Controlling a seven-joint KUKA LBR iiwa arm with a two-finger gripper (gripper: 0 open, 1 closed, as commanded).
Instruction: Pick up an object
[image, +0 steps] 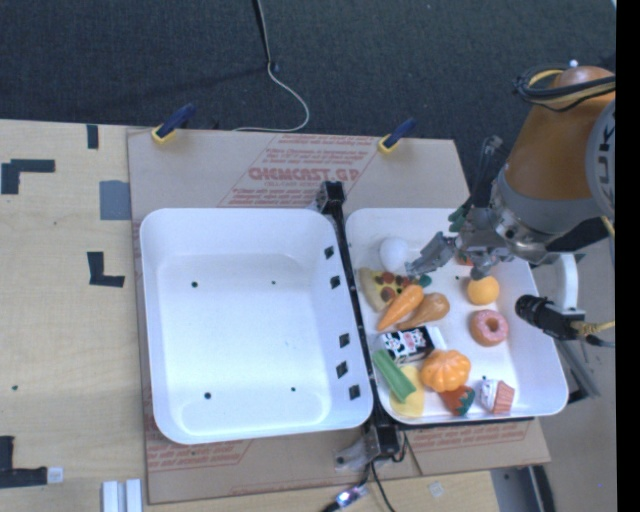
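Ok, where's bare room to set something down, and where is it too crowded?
The left bin has a bare floor from wall to wall. In the right bin, a small free patch lies between the donut, the pumpkin and the right wall. Its left half is crowded: carrot, egg and other toys, with the gripper above them.

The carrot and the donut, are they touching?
Apart. The camera view shows white bin floor between the carrot and the donut.

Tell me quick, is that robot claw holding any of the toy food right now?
Gripper: it hangs above the right bin near the white egg; no item is seen between its fingers, and whether it is open or shut cannot be told.
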